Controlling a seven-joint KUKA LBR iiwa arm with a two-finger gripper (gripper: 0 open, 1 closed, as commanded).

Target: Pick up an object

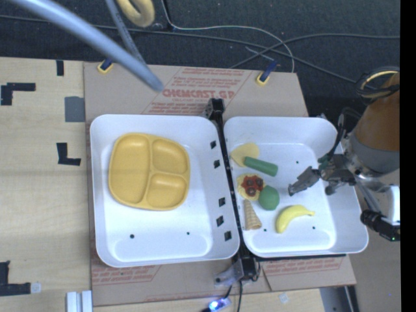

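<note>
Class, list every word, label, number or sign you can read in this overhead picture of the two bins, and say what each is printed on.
"CHEMCAST GP": red letters on the brown cardboard sheet under the two white bins, just above the left bin; the last letters are partly hidden, so the reading is unsure.
Smaller red lines above and below it: too blurred to read.
Red print on the cardboard's front edge: too blurred to read.

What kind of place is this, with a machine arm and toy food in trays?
Probably a robotics lab test bench. A grey-and-orange arm's tool hangs over a white bin of plastic play food, such as a banana; cables trail over the cardboard-covered bench.
</note>
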